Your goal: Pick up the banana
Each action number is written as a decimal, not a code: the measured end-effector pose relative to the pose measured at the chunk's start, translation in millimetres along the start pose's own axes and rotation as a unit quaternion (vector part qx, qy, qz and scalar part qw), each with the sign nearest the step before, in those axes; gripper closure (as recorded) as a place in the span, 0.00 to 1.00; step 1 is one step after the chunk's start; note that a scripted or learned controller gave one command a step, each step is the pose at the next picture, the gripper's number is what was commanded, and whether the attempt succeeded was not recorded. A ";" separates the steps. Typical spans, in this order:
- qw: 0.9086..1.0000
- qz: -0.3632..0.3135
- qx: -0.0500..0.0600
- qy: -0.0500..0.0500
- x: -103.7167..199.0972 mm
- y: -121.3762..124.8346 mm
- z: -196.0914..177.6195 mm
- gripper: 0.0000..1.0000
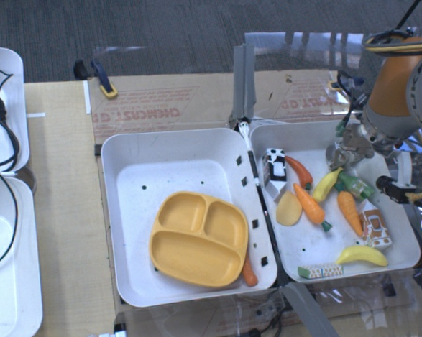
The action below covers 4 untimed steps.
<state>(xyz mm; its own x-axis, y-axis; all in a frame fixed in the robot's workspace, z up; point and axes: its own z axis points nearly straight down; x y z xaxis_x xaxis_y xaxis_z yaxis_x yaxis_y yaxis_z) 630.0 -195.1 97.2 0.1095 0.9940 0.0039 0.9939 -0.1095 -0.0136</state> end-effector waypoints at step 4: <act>0.997 0.074 -0.006 -0.001 41.7 -58.4 7.4 0.00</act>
